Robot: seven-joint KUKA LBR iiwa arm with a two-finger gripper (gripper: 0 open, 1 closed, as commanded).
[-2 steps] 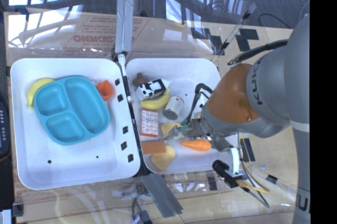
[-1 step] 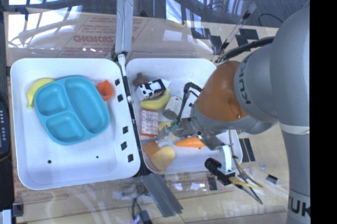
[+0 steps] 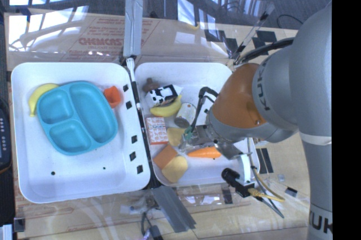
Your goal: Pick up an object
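- The carrot (image 3: 204, 152) — a small orange one — lies flat near the front of the right bin (image 3: 186, 71), pointing roughly sideways, its thick end toward the arm.
- The gripper (image 3: 190, 133) hangs just above the carrot, at its thin end; whether it is spread or pressed together cannot be told from this slant, and nothing can be seen between its tips.
- Just left of the carrot sits a pale yellow block (image 3: 175, 135), and below that an orange wedge (image 3: 165, 156) touching a rounded yellow piece (image 3: 176, 168).
- Further left of the carrot, against the bin's left wall, lies a small printed packet (image 3: 155, 129) with red and white markings.
- Up from the carrot, a banana (image 3: 166, 109) lies curved, with a black-and-white cow toy (image 3: 162, 94) touching its upper side; a small brown item (image 3: 149, 85) sits just beyond the toy, too small to make out.
- A grey round thing (image 3: 183, 120) rests between the banana and the gripper.
- The arm (image 3: 271, 103), grey with an orange band, looms over the carrot's right side and hides that part of the bin.
- Well left of the carrot, in the left bin (image 3: 34, 177), a blue divided plate (image 3: 76, 116) lies flat, with a yellow banana-shaped piece (image 3: 38, 94) at its far-left edge and a small orange cup (image 3: 113, 96) at its right edge.
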